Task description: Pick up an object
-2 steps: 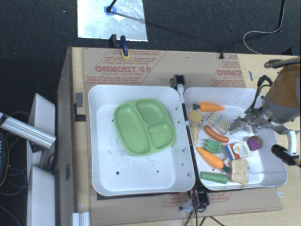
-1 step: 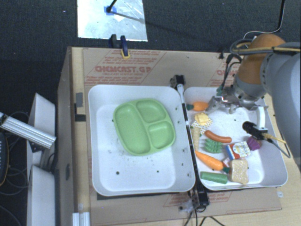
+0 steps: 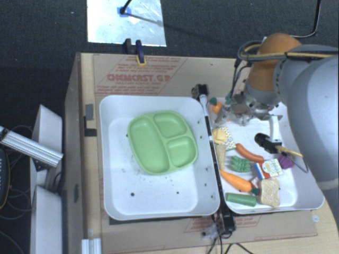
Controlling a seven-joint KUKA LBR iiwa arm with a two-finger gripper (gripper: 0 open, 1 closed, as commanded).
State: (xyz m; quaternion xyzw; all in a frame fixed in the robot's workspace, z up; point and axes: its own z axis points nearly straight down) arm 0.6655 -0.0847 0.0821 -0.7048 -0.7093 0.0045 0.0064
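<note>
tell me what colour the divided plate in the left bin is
Light green. The divided plate shows plainly in the camera view, lying in the white left bin.

so the counter (image 3: 159, 75) has a brown cardboard-looking sheet with red print on top, and two shallow white bins sit right on it side by side, left bin (image 3: 114, 157) and right bin (image 3: 310, 194), edges touching in the middle

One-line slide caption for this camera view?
KUKA arm reaches over the right bin of toy food; green divided plate sits in the left bin.
</note>
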